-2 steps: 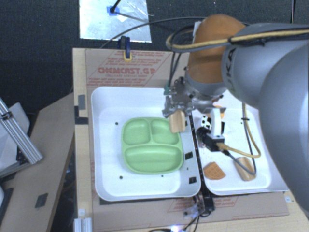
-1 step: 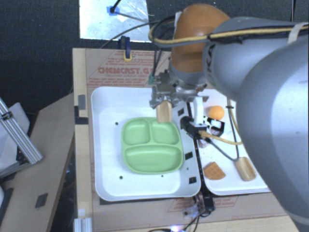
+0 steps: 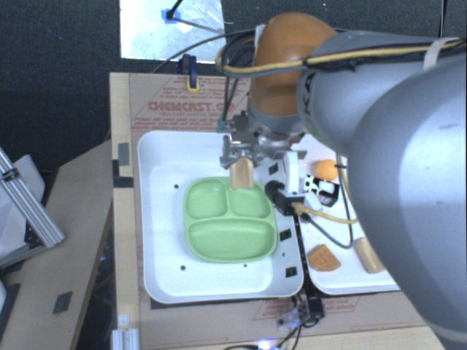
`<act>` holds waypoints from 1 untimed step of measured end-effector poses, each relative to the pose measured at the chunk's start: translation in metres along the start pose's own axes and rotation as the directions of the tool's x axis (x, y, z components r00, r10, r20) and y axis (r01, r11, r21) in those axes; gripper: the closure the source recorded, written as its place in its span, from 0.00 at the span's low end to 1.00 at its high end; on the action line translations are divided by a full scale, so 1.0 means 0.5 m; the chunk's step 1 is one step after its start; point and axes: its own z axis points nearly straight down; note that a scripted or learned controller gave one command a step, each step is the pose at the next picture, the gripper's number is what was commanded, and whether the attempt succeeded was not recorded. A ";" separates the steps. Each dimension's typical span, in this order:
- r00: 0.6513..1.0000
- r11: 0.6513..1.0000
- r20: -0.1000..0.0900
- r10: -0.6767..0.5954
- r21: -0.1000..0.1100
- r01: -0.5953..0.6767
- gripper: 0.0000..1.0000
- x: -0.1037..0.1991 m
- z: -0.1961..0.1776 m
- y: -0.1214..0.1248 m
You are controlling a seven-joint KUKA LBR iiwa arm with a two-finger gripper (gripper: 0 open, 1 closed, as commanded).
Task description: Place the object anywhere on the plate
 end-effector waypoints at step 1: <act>1.000 1.000 0.000 0.000 -0.001 0.000 0.00 -0.001 -0.001 0.000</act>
